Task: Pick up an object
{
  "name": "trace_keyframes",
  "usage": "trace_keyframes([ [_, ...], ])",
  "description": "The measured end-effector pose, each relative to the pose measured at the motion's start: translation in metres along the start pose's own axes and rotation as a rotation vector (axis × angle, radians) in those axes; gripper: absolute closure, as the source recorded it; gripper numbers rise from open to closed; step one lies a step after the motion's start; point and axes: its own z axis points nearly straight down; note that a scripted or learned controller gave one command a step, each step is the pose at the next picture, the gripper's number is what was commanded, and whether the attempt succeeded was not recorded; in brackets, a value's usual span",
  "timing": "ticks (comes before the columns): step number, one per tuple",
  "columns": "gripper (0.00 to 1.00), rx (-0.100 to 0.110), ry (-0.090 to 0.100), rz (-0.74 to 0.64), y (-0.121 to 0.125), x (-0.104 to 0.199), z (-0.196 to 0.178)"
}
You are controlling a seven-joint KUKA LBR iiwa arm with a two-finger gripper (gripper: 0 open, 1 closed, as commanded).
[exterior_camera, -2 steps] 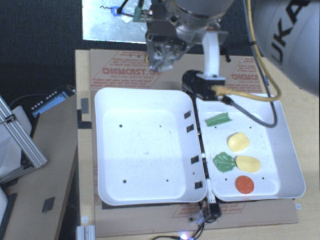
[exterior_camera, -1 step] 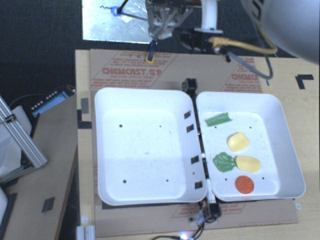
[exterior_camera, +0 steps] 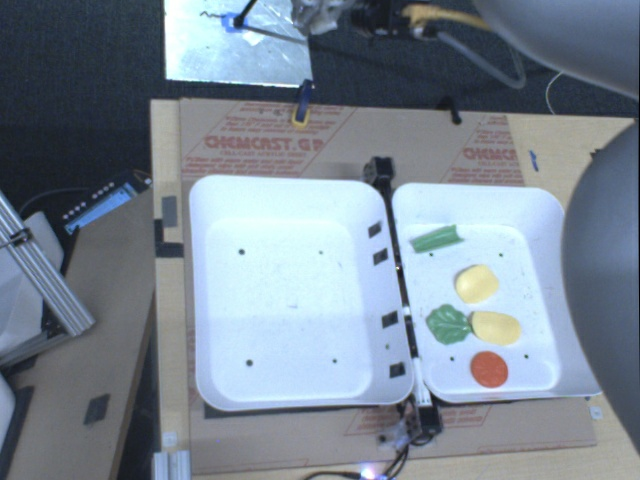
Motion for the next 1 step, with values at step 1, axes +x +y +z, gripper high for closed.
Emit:
trace_keyframes([
  [1,1.0,0.004,0.002,-0.005,-0.0348,0.0009,-0.0016],
])
